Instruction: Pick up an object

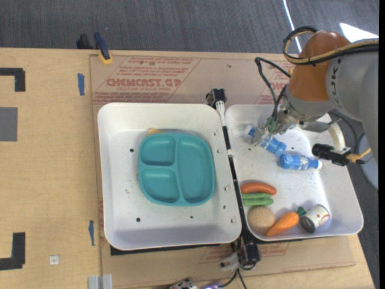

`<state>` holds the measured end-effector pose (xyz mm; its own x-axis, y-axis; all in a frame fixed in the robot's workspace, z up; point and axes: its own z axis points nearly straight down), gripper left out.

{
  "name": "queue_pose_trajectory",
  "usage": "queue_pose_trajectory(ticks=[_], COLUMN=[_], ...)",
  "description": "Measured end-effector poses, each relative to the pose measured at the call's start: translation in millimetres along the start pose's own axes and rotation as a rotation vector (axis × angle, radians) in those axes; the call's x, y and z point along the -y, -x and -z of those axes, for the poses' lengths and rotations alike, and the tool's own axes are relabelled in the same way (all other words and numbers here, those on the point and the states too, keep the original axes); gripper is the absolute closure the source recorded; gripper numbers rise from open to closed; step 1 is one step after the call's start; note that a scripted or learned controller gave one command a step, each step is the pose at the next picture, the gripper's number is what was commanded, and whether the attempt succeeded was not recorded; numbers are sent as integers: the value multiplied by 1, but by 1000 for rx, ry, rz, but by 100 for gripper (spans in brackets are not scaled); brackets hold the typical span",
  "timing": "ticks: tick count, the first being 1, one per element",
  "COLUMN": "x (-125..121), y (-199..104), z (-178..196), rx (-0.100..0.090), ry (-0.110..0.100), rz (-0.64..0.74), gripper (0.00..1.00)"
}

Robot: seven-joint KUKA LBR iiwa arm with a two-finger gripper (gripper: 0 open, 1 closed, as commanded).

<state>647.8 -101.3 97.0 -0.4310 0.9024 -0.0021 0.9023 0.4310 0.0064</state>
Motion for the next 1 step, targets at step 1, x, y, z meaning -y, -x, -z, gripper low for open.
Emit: queue_pose_trajectory(ticks=[1], x=[19], y=[-73], z=[89], rx=[-3], ry=[-5], rz=[154], gripper=[100])
